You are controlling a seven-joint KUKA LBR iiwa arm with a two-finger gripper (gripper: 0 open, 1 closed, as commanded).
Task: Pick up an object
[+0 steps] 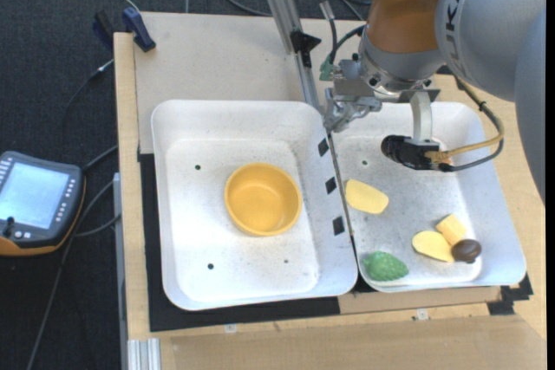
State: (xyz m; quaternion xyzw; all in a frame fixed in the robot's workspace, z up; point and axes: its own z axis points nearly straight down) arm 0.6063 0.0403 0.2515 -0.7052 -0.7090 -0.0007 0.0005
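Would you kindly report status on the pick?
Gripper high over bins' divider, nothing visibly held. Yellow bowl left bin. Yellow slice, green lump right bin.

We count two white bins: the left bin (178, 273) and the right bin (503, 225). We see one yellow bowl (263, 199) in the left one. In the right one we count three yellow pieces (366, 197) (431, 245) (450, 228), one green lump (384, 266) and one small brown ball (466, 250).

One fixed camera above, looking down aslant on both bins (173, 121)
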